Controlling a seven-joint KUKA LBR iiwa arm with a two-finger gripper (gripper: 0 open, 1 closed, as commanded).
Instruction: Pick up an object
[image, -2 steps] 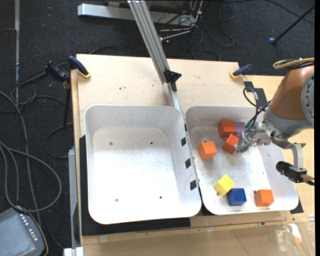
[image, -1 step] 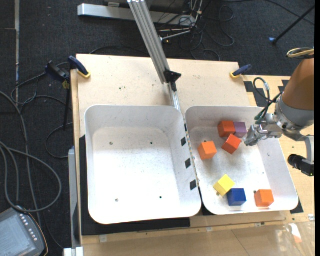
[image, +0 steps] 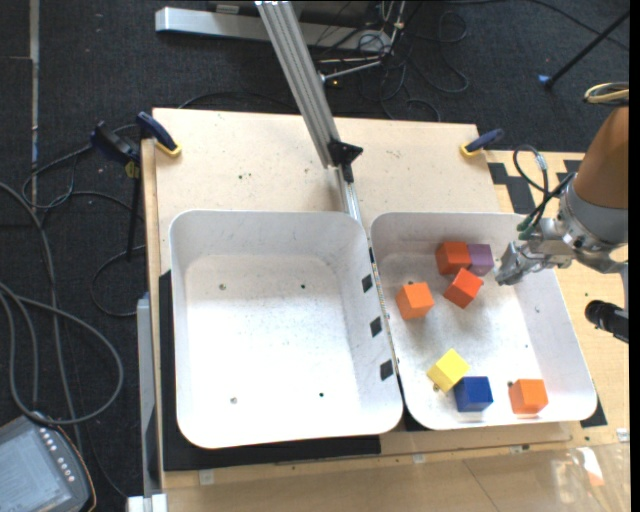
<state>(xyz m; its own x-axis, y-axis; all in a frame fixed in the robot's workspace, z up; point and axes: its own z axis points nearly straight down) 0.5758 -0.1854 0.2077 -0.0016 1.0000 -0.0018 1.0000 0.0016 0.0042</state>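
The right bin (image: 560, 330) holds several small blocks. An orange block (image: 452, 256), a purple block (image: 481, 258) and a red-orange block (image: 463, 288) cluster near its back. Another orange block (image: 415, 299) lies left of them. A yellow block (image: 448, 369), a blue block (image: 473, 393) and an orange block (image: 528, 396) sit near the front. My gripper (image: 512, 268) hovers at the bin's right side, just right of the purple block, with nothing visibly held.
The left bin (image: 200, 250) sits beside the right one. A metal pole (image: 305, 85) slants over the bench's back. Clamps (image: 160, 135) (image: 482, 142) grip the back corners. Cables lie on the dark floor around the bench.
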